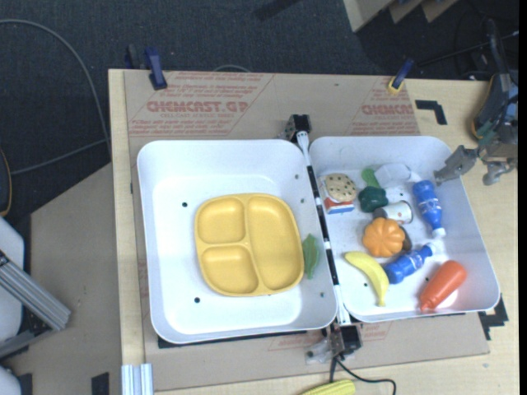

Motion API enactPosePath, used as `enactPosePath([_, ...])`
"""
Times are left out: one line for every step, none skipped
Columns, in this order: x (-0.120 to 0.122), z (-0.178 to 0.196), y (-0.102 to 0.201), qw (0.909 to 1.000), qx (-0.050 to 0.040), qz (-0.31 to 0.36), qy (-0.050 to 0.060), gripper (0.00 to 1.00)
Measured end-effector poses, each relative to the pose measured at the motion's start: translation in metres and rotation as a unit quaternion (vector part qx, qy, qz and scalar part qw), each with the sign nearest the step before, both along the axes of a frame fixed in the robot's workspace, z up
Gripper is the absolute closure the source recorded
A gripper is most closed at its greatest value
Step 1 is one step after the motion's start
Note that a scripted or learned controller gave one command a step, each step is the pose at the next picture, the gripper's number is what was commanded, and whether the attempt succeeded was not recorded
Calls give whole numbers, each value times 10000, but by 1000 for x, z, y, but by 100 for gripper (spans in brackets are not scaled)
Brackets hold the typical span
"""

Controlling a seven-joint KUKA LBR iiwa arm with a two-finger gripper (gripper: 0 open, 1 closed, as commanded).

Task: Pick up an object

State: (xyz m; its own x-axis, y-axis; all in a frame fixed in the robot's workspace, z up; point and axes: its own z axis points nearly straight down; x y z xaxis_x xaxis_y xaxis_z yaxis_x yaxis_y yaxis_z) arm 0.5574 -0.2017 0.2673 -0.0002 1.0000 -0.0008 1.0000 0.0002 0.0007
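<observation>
Two bins lie below me and nothing is in my grasp. My gripper point(473, 164) hangs at the three o'clock edge of the right bin point(482, 245), above its rim, and my jaws stand parted and bare; I judge them released, though they are small and a little blurred from here.

Nearest me, toward nine o'clock, stands a blue bottle point(426, 203), with a clear cup point(394, 173) beyond it. Farther in sit a green pepper point(371, 197), a white can point(399, 212) and a cookie point(338, 188) at the bin's ten o'clock corner. Lower down lie an orange pumpkin point(384, 237), a second blue bottle point(407, 264), a banana point(370, 274) and, at five o'clock, a carrot point(441, 285). All these sit crowded, several touching.

Across the divider, the left bin point(165, 245) holds a yellow tray point(247, 243), with a green leaf point(310, 255) just beside it at three o'clock.

I judge the pick not yet begun: this is the approach. Next I must move inward, choose one piece, likely the near bottle or the carrot that lies freer, and come down astride it without nudging its neighbours.
</observation>
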Motion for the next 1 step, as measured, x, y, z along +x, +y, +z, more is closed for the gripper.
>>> enactPosePath([45, -155, 10, 10000, -18, 13, -68, 0])
